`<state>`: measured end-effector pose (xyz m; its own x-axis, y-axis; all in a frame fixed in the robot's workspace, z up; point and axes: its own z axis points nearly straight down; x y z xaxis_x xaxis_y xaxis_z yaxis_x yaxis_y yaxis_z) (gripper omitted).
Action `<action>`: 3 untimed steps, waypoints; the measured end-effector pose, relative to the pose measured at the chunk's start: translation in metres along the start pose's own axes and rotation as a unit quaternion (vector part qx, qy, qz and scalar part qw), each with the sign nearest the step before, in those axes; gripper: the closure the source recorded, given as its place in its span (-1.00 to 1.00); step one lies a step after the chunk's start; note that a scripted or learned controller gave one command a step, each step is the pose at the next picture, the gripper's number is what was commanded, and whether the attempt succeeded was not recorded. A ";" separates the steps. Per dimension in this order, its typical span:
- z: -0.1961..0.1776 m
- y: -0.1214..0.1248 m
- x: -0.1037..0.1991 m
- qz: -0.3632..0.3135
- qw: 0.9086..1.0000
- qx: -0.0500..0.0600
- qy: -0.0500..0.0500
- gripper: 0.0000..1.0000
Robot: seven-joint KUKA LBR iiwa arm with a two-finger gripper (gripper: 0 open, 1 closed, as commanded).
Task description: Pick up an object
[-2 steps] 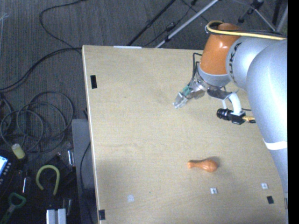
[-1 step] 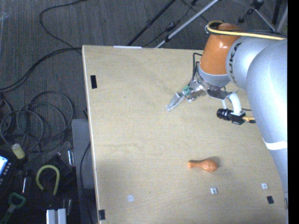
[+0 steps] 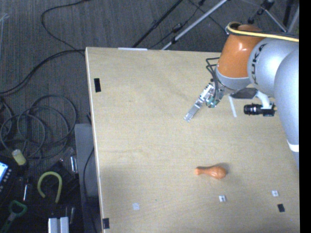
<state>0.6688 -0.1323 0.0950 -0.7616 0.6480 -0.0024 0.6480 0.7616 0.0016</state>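
A small orange object [image 3: 212,171], shaped like a drumstick with a thin end pointing left, lies on the light wooden bench top [image 3: 146,144] toward the front right. My gripper [image 3: 193,113] hangs over the bench's middle right, slanting down and to the left from the grey arm with its orange band [image 3: 238,57]. It is well behind the orange object and apart from it. Nothing shows at its tip.
The bench's left edge [image 3: 92,130] drops to a floor with coiled cables [image 3: 39,125] and tools. Small black and white markers [image 3: 97,85] dot the bench top. Stand legs [image 3: 204,13] cross the floor behind the bench.
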 end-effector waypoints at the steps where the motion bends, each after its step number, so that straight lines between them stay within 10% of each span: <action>1: -0.025 -0.011 -0.002 0.180 0.984 0.000 0.001 -1.00; 2: 0.011 -0.008 -0.006 0.143 0.990 0.002 0.000 -1.00; 3: 0.002 -0.006 -0.006 0.143 0.990 0.001 0.000 1.00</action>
<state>0.6689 -0.1408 0.0933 -0.5476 0.8367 -0.0024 0.8367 0.5477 0.0004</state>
